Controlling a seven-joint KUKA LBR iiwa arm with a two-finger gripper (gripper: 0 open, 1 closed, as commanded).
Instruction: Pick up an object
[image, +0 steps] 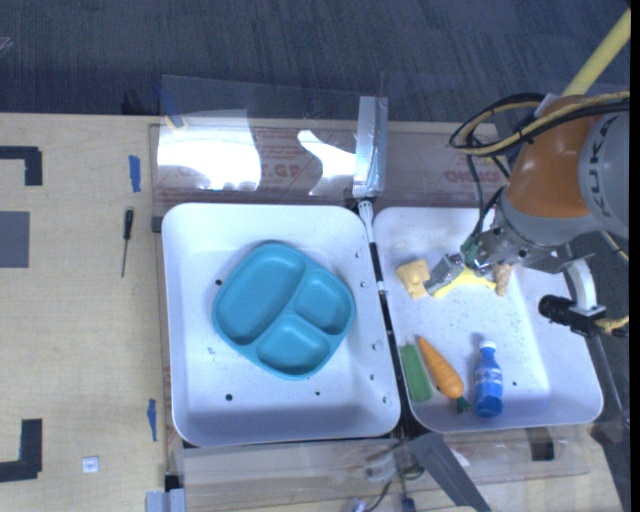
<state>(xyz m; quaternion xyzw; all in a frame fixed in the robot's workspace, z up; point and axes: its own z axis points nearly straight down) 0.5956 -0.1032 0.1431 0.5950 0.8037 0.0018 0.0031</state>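
Yellow plastic banana-shaped toy lies just beneath the two-finger gripper; whether it is gripped, I cannot tell.

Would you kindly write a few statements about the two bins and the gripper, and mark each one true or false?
1. The blue divided plate lies in the left bin. True.
2. The toy carrot lies in the left bin. False: it lies in the right bin, between the green block and the blue bottle.
3. The gripper is over the right bin, near the yellow pieces. True.
4. The blue bottle stands on the divided plate. False: it lies on the right bin's floor.
5. The plate has three compartments. True.
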